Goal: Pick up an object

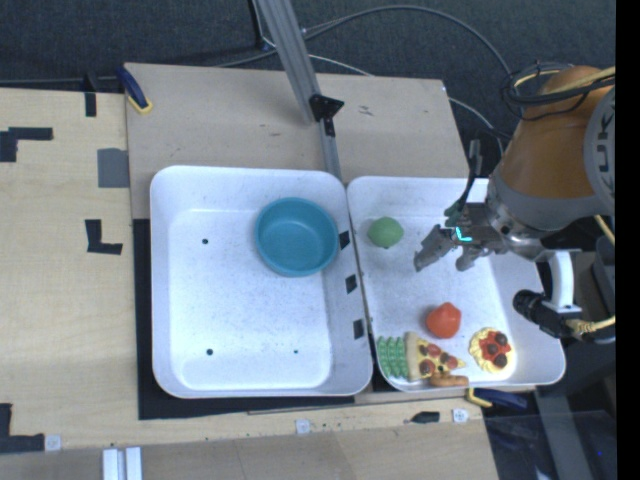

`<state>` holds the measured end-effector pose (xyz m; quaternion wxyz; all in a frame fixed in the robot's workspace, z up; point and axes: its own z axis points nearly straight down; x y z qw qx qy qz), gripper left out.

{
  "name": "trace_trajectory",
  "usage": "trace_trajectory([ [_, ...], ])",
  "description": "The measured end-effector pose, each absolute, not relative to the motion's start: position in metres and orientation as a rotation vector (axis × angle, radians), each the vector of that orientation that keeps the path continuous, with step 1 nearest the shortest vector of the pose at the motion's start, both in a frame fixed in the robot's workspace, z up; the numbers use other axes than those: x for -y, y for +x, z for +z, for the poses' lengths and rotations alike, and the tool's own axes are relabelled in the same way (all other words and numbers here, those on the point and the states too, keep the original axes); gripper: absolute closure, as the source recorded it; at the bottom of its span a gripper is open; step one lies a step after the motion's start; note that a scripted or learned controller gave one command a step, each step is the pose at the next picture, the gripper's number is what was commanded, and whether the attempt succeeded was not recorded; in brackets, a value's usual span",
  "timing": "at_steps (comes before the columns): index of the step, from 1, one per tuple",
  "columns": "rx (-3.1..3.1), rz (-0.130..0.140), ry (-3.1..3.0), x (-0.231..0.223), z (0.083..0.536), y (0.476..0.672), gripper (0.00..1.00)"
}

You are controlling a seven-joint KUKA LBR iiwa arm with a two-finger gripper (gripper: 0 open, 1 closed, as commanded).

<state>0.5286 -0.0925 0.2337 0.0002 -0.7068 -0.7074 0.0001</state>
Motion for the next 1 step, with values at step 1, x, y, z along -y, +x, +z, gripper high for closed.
trace_trajectory([
  [1,2.222,0.0,-2.22,0.0925,0.2337,0.5286,0.0],
])
